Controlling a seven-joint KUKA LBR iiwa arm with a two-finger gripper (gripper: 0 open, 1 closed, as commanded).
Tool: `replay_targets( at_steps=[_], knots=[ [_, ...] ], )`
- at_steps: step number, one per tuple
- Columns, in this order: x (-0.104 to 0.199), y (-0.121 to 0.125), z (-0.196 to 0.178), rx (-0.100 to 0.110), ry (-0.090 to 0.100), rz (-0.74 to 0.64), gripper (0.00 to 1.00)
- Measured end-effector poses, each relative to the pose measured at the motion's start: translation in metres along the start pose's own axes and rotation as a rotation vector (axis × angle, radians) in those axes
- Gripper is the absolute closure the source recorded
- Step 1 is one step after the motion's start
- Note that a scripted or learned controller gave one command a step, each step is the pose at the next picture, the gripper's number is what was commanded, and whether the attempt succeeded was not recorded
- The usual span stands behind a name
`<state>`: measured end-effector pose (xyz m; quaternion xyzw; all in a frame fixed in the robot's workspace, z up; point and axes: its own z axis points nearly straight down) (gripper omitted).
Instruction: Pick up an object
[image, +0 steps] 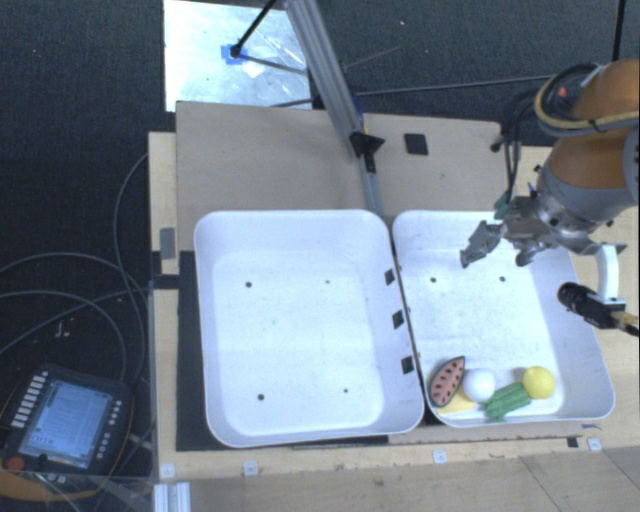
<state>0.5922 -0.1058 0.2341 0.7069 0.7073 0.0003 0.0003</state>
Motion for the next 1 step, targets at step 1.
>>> replay_targets(
  at_steps=[1],
  knots=[
    [0.0434,-0.0154,-0.0759,-0.007,0.000,-0.003,0.00]
  ],
)
